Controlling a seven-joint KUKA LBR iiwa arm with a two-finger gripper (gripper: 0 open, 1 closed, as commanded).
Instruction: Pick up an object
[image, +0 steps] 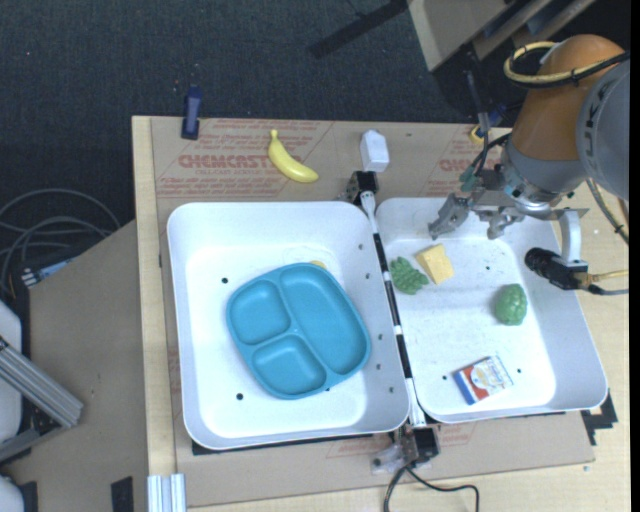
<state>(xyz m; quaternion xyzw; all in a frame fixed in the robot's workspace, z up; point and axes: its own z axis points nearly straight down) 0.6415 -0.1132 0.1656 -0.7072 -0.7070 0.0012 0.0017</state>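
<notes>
- Camera view: the grey arm with its orange band is reaching in from three o'clock, its tool (469, 215) hanging over the far end of the right bin (560, 385) with fingers spread apart and nothing between them.
- A yellow block (435, 263) is lying just at six o'clock of the tool, touching a small green leafy piece (407, 275) at its nine o'clock.
- A rounder green piece (510, 304) is sitting toward the bin's three o'clock side; a small printed box (482, 378) is lying near six o'clock.
- A blue divided plate (296, 329) is resting in the left bin (195, 250).
- A banana (289, 160) is lying on the desk (160, 170) at twelve o'clock of the left bin.
</notes>
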